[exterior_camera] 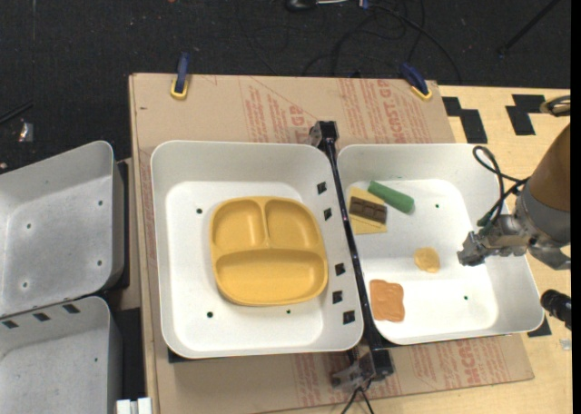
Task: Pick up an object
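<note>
The right bin holds a green block at its far side, a yellow-and-brown piece just left of it, a small round yellow piece in the middle and an orange flat piece near the front. My gripper hangs over the bin's right side, to the right of the round yellow piece and apart from it. Nothing shows between its fingers.
The left bin holds a yellow divided plate. A black divider with clips runs between the bins. White metal trays lie off the bench to the left. Cables trail from the arm over the right bin's far right corner.
</note>
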### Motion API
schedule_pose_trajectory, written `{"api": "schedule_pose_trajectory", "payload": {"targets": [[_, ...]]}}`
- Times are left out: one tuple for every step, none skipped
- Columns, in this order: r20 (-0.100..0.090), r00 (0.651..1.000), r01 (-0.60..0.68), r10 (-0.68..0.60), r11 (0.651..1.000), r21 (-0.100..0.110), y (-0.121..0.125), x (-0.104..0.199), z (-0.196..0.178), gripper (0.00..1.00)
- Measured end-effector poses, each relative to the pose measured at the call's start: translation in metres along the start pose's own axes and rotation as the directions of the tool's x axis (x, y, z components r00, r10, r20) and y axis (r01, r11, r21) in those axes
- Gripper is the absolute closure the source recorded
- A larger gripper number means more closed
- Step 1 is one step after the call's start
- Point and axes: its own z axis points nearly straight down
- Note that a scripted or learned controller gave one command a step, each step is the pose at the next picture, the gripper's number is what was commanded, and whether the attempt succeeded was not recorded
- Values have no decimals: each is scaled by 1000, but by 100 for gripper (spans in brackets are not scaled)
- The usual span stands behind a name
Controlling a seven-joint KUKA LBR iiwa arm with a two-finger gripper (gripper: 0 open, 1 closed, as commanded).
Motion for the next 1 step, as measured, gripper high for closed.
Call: {"api": "schedule_pose_trajectory", "payload": {"targets": [[0, 1000, 5, -5, 1000, -1, 2, 0, -44, 100]]}}
